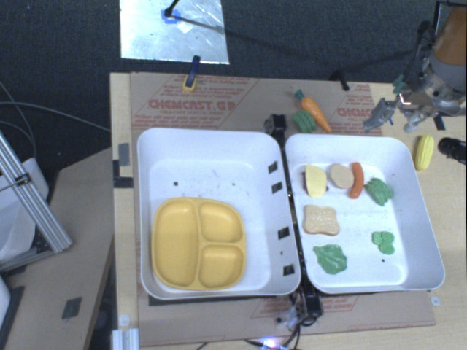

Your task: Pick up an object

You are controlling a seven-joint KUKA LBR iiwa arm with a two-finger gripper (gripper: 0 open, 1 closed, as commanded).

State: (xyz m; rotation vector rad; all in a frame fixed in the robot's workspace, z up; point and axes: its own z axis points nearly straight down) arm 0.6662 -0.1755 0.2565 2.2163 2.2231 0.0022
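I see the two-finger metal gripper (398, 115) hovering above the right white plastic bin's (419, 195) far rim, fingers spread apart, gripping nothing. A small orange toy sausage (356, 179) lies inside that bin.

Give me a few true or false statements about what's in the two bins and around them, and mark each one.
1. The yellow tray lies in the left bin. True.
2. The carrot lies inside the right bin. False: it lies on the cardboard behind the bins.
3. The slice of bread lies in the right bin. True.
4. The gripper is down in the left bin. False: it is behind the right bin's far right corner.
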